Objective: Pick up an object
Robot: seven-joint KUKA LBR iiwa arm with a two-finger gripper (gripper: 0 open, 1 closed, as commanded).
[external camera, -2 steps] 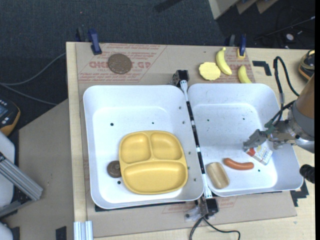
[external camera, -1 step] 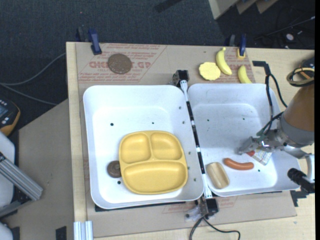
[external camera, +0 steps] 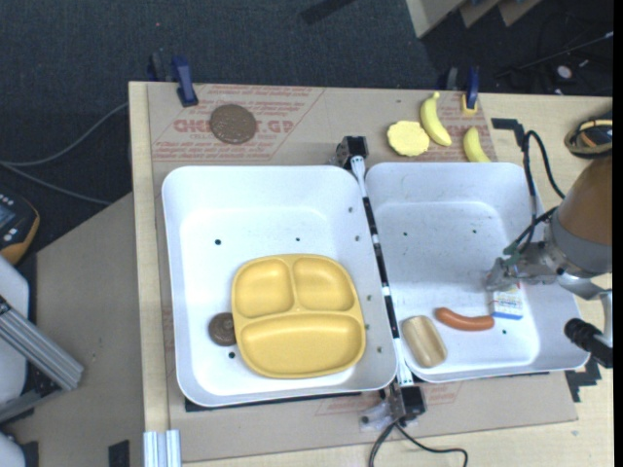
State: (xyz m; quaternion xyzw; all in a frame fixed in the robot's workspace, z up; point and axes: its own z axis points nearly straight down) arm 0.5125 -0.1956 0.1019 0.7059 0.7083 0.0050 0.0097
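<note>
Camera view looks down on a dark carpeted floor (external camera: pixel 146 17) with a grey cable trailing across it, and on that stands the bench (external camera: pixel 292 115), topped with brown printed cardboard held by blue clamps (external camera: pixel 182 81) at its far edge. Two shallow white bins sit side by side on it, touching along a black seam. In the left bin (external camera: pixel 195 202) lies a yellow divided tray (external camera: pixel 297 314), with a brown disc (external camera: pixel 223 330) just beside its left edge. The grey arm (external camera: pixel 584 222) comes in over the right bin (external camera: pixel 438 212), and its gripper (external camera: pixel 508 275) hangs low near the bin's right wall; from here I can't make out how it is set. Close under it lies a small white and blue packet (external camera: pixel 508 305), then a toy sausage (external camera: pixel 464 320) and a bread roll (external camera: pixel 424 341) toward the near wall. Beyond the bins rest two toy bananas (external camera: pixel 435 122), a yellow lemon slice (external camera: pixel 408 138) and a brown cookie (external camera: pixel 233 123).
</note>
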